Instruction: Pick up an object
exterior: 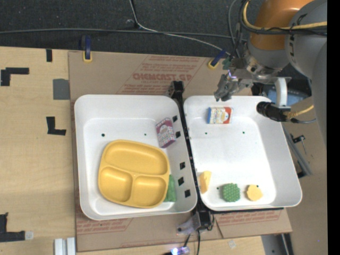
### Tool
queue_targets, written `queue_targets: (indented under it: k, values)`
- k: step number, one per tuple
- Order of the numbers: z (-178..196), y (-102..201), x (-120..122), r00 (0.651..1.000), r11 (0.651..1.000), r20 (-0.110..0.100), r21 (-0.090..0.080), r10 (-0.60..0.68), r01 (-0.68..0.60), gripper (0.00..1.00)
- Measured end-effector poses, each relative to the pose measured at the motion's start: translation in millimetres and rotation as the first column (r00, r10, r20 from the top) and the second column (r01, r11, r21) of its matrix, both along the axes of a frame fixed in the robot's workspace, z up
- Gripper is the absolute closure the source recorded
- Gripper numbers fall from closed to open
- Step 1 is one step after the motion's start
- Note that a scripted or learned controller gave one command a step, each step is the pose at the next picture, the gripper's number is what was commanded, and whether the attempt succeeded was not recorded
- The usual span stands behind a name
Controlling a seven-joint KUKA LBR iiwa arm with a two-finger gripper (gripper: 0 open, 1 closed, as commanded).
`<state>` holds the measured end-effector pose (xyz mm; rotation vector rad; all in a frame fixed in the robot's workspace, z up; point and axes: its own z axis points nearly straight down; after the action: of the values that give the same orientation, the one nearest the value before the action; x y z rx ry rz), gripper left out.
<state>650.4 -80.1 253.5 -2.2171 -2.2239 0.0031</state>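
Upper right of your frame, the claw (pixel 225 91) hovers above the small carton (pixel 219 115); you cannot tell its state.

A robotics lab: cardboard-covered bench (pixel 37 142), two white bins (pixel 85 142), loose cables (pixel 159 30).

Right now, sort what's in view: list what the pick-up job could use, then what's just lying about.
For the job:
gripper, above the right bin's far edge
small carton, nearest it
yellow wedge
green bumpy ball
round yellow piece
purple packet
yellow divided tray
green piece beside the tray

Lying about:
blue clamp
black cable
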Motion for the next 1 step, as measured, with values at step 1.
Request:
queue_targets:
  k: [1]
  values:
    - [3.7,47.9,-11.0,1.0,1.0,0.0,0.001,0.001,-0.001,1.0]
